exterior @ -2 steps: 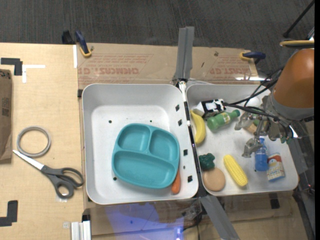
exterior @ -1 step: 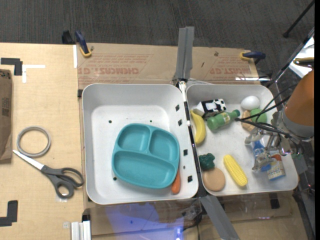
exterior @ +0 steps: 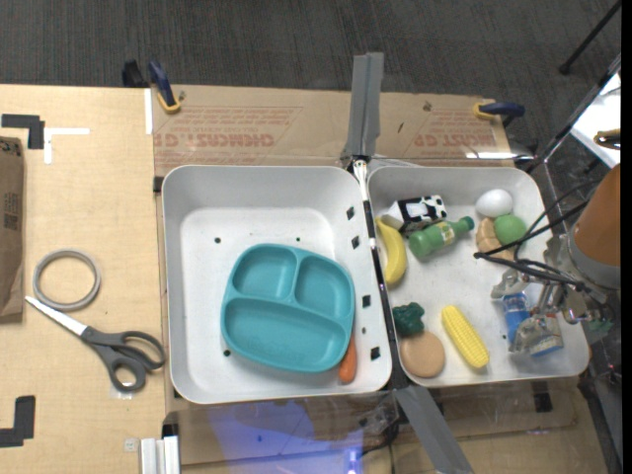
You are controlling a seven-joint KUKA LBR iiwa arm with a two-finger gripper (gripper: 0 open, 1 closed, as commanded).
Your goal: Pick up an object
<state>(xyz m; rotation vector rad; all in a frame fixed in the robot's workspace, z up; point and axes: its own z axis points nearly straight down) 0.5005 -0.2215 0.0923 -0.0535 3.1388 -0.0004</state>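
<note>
Yellow corn [exterior: 464, 336] lies just left of the fingers [exterior: 534, 326], whose grip cannot be told

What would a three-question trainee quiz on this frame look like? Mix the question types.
1. True or false: the teal divided plate lies in the right bin.
2. Multiple choice: which thing lies nearest the tool? A) banana B) corn cob C) scissors
3. Fill in: the orange carrot is wedged between the plate and the wall of the ____ bin.

Key: 1 false; 2 B; 3 left.
</note>
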